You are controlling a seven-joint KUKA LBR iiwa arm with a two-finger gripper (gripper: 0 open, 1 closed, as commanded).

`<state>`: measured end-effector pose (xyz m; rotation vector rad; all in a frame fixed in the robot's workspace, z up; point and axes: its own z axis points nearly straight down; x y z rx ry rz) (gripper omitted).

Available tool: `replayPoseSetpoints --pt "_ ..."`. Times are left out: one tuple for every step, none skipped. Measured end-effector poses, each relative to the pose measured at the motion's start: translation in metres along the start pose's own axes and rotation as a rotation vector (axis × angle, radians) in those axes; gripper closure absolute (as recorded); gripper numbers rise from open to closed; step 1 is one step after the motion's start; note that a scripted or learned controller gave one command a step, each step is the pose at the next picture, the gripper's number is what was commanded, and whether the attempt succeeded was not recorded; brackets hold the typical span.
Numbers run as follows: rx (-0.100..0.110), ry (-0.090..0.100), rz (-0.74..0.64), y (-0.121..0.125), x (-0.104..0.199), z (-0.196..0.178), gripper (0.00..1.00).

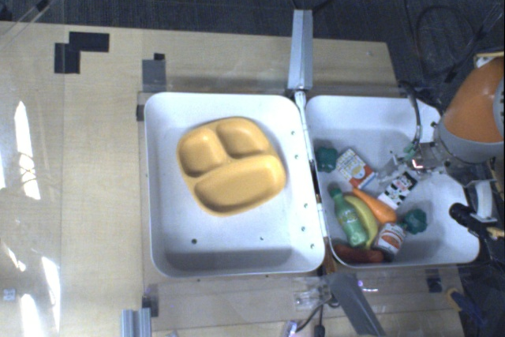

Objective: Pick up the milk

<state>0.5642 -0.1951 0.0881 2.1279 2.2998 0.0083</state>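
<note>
The milk (pixel 398 188) is a small white carton with black patches. It lies tilted in the right bin (pixel 371 118), against an orange carrot (pixel 376 207). My gripper (pixel 404 164) reaches in from the right and hangs just above the carton's upper end. From here I cannot tell whether it touches the carton. The grey wrist with its orange band (pixel 475 106) sits over the bin's right rim.
Around the milk lie a white and orange box (pixel 352 166), a teal piece (pixel 325 159), a green bottle (pixel 350 222), a banana (pixel 364 214), a red can (pixel 390 238), a broccoli (pixel 414 220) and a red sausage (pixel 357 254). The left bin (pixel 166 233) holds a yellow divided plate (pixel 230 164).
</note>
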Motion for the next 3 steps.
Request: replayPoseSetpoints --pt "-0.008 -0.002 -0.003 0.003 0.001 -0.012 1.0" --pt "-0.003 -0.001 -0.106 -0.028 -0.008 -0.001 1.0" --pt "0.004 0.0 0.109 -0.073 0.024 -0.098 1.0"
